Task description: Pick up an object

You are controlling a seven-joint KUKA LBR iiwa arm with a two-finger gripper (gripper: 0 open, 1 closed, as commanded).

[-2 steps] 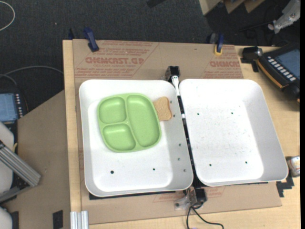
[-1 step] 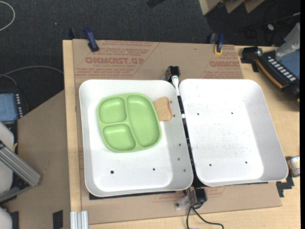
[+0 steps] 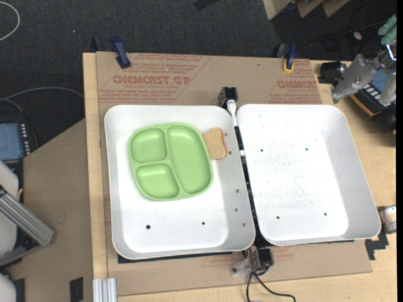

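Where bins meet, plate beside cracker

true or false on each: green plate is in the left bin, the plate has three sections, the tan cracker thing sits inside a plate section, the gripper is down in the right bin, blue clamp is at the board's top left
1. The green divided plate lies in the left bin. True.
2. The plate has three sections. True: two on its left side, one long one on its right.
3. The tan cracker-like piece sits inside a plate section. False: it lies on the bin floor at the plate's upper right edge, beside the rim.
4. The gripper is down inside the right bin. False: the arm's end is at the frame's upper right, outside that bin.
5. A blue clamp grips the board's top edge near its left corner. True.
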